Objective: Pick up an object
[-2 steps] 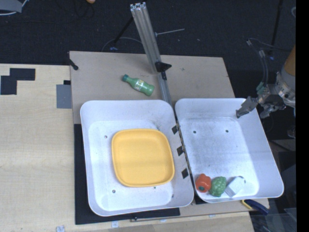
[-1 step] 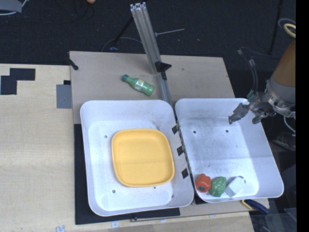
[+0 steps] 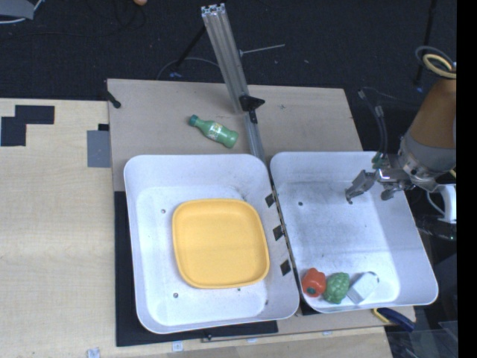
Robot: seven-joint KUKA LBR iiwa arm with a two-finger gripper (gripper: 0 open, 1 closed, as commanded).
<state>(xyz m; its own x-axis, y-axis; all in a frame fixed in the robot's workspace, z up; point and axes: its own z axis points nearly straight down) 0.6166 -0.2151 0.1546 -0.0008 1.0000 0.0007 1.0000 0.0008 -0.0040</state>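
The arm's two-finger gripper [image 3: 370, 187] hangs over the upper right part of the right shallow white bin [image 3: 406, 222], its fingers spread wide with nothing between them. The candidates for picking lie well apart from it, bunched in the near corner of the same bin: a small red pepper-shaped toy [image 3: 314, 282], a green bumpy toy vegetable [image 3: 337, 287] touching it, and a small white and grey block [image 3: 361, 287] just beside that. The left white bin [image 3: 141, 200] holds a square yellow plastic plate [image 3: 220, 242], and a green plastic bottle [image 3: 214, 131] lies on its side on the table [image 3: 313, 118] beyond the bins. The step in hand looks like the approach, with no grasp begun. The next move probably calls for travel toward the near corner, then a descent onto one object; since the three crowd together beside the bin wall, the fingers would need room to straddle a single one.
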